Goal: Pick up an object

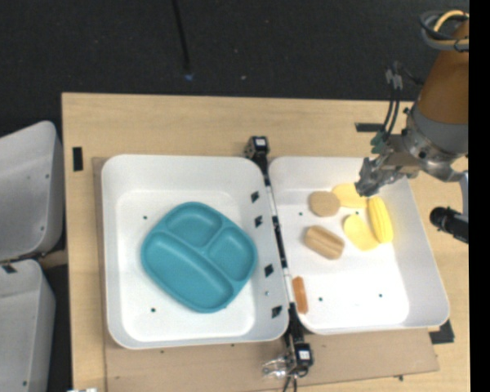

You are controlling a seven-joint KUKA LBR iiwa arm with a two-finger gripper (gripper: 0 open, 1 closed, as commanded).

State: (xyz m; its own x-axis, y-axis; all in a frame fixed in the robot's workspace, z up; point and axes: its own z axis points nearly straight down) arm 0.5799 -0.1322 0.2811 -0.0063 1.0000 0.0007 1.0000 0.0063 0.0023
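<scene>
A teal tray point(199, 256) sits alone in the left bin point(114, 219); toy food clusters near the right bin's point(408, 300) back edge, where the gripper point(367, 184) hangs over a yellow disc point(345, 194), seemingly lining up to grab it.

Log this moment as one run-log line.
arm: over right bin | gripper: above yellow pieces, nothing seen held | corn cob: in bin | teal tray: left bin

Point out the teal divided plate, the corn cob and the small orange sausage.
Teal divided plate point(198, 256), camera view: its centre ridge.
Corn cob point(380, 220), camera view: mid-length.
Small orange sausage point(300, 295), camera view: its middle.
</scene>
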